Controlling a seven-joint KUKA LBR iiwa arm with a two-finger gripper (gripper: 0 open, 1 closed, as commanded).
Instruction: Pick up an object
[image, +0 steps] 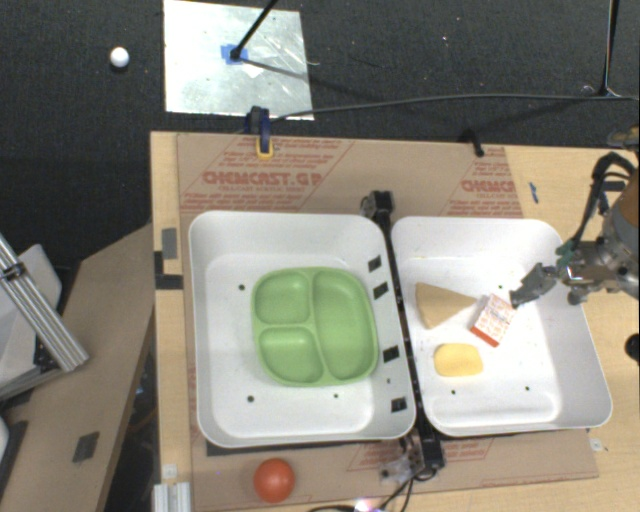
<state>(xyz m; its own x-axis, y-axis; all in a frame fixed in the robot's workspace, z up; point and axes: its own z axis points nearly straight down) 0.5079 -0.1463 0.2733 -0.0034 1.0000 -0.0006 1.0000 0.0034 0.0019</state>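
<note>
Camera view, looking down at a slant: two shallow white bins sit side by side on the bench. The left bin (215, 300) holds a green divided plate (315, 325) lying flat near its middle. The right bin (570, 400) holds three things: a tan wedge (440, 303) toward its left side, a yellow oval piece (458, 360) just below the wedge, and a small red-and-white packet (491, 320) touching the wedge's right end. The arm reaches in from the right, and its gripper (528, 288) hangs over the right bin, just above and to the right of the packet. Whether it touches or grips the packet cannot be told. On the bench in front of the left bin lies an orange-red ball (274, 479).
</note>
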